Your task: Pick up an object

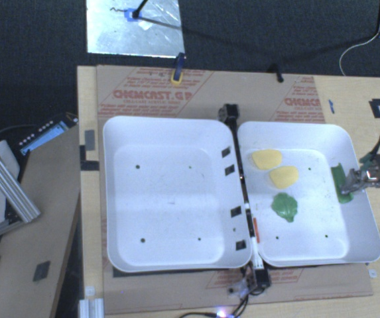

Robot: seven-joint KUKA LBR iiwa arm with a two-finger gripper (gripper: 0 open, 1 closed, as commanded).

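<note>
The right bin holds two pale yellow pieces, one near its back left and the other just in front of it. A ruffled green piece lies in front of those. A narrow dark green strip rests against the bin's right wall. My gripper reaches in from the right edge of the camera view, low over that wall and right beside the strip, partly covering its right side. Whether it touches the strip is unclear.
The left bin stands beside the right one, with a black hinge strip between them. A brown board lies under both. A dark cable runs across the back right, and a metal frame stands at far left.
</note>
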